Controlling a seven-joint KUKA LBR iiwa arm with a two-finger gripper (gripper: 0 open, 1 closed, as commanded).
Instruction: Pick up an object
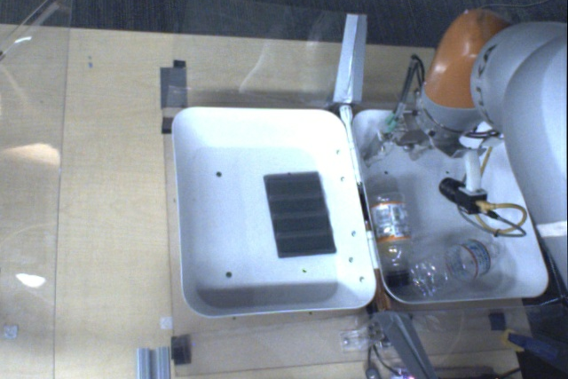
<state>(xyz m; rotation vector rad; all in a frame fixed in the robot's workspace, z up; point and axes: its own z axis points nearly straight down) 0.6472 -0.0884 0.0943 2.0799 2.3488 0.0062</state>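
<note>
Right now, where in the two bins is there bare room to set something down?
Left bin: free floor all around the dark ridged pad. Right bin: crowded; plastic bottle and clear cup lie low, gripper above.

I count two white bins on my bench: the left bin (191, 191) and, just right of it, the right bin (524, 266). Inside the left bin I see one dark ribbed pad (299, 214). In the right bin I count two clear plastic bottles, one labelled bottle (390, 231) against the wall nearest the left bin and one crumpled bottle (453, 266) farther right.
</note>
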